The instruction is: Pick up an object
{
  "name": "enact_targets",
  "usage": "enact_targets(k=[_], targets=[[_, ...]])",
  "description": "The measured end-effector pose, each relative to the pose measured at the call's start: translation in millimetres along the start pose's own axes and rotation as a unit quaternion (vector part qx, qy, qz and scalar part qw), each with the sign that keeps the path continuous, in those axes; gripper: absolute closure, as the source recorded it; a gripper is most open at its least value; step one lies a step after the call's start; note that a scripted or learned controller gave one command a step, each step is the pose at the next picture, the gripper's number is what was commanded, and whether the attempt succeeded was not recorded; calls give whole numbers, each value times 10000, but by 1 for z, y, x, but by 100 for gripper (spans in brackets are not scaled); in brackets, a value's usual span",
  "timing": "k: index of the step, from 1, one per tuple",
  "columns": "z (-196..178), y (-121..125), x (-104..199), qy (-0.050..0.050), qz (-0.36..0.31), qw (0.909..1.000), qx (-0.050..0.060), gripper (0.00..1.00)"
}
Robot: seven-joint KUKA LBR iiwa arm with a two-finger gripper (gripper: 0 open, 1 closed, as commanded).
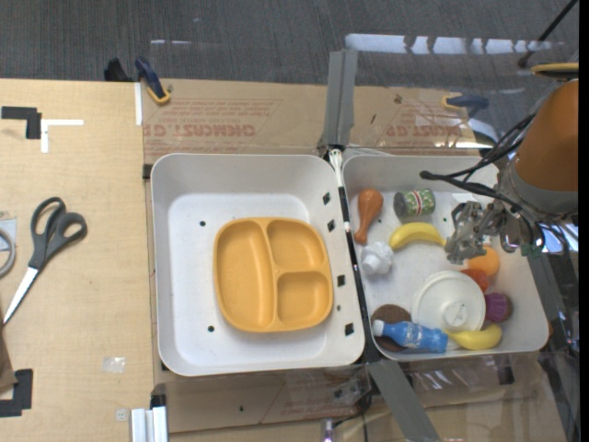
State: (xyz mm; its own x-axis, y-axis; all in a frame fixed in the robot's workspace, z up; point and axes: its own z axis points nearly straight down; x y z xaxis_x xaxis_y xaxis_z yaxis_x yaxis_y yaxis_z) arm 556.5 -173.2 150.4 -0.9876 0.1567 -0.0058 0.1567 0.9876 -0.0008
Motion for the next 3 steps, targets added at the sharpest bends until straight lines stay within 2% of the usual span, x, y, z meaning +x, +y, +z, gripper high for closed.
enact_targets(k=[1, 2, 3], targets=[[-6, 1, -5, -104, -8, 9999, 5, 0], [33, 77, -71, 3, 781, 9969, -3, 0], [57, -29, -64, 0, 401, 9992, -3, 0]])
